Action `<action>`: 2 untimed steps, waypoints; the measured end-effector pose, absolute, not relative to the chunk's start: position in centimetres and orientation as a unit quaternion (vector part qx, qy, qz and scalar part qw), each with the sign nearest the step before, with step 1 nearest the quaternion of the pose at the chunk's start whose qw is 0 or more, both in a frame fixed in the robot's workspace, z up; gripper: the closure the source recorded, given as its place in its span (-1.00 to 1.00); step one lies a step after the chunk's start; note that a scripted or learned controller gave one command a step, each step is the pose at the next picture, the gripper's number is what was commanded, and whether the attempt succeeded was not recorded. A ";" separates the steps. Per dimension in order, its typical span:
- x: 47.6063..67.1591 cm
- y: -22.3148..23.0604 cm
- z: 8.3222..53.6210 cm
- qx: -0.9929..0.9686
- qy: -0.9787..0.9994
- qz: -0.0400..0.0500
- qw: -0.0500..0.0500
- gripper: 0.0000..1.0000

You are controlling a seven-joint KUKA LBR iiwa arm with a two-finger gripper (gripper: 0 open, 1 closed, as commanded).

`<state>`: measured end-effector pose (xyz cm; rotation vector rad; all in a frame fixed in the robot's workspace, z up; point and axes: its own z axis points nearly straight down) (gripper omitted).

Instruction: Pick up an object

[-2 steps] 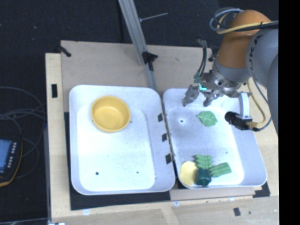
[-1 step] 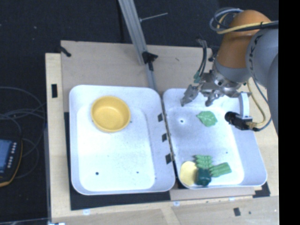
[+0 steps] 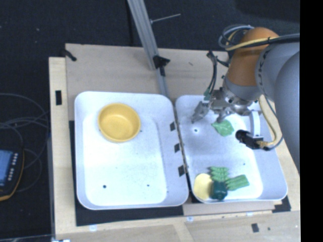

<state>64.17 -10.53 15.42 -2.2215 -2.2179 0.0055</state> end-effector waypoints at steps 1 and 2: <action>64.0 -10.6 10.2 -0.707 -0.707 0.002 0.001 -1.00; 64.2 -10.6 11.5 -0.708 -0.706 -0.001 -0.001 1.00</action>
